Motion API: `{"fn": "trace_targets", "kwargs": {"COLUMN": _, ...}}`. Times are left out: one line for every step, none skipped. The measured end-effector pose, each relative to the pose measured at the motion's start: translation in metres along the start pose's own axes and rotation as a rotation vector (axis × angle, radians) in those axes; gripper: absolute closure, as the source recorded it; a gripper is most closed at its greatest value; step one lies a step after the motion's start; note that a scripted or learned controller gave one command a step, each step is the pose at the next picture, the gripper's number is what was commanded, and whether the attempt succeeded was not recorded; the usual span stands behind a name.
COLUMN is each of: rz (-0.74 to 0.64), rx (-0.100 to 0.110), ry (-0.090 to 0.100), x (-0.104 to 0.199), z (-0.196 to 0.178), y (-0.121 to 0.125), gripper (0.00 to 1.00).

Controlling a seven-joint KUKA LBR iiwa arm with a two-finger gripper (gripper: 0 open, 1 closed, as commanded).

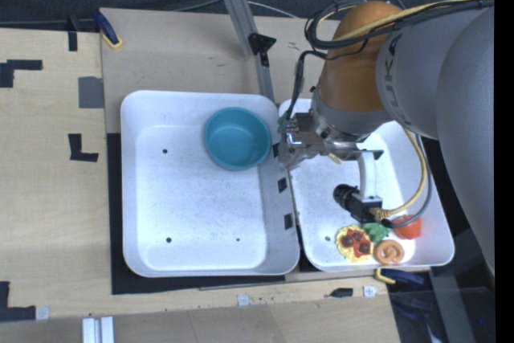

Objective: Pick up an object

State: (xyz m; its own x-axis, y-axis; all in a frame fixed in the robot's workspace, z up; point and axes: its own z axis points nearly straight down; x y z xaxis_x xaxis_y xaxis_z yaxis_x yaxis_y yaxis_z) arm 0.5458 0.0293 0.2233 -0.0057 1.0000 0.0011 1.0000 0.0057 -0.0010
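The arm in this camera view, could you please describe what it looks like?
The arm is bulky, rounded and grey, with an orange band above the wrist. Black and yellow cables loop around it, and the wrist ends in a metal and black gripper.

— How's the light?
— Even and soft from above; the two shallow white plastic bins [152,197] look bright, with only faint shadows along their inner walls.
— Sharpness?
— Slightly soft and grainy throughout; the dark floor along the top edge is murky.
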Motion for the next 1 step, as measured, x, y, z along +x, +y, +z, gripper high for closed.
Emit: {"fn": "trace_targets", "kwargs": {"rz": 0.0, "rx": 0.0, "ry": 0.0, "x": 0.0573, "z": 0.0011, "y": 0.0179, "gripper": 1.0}}
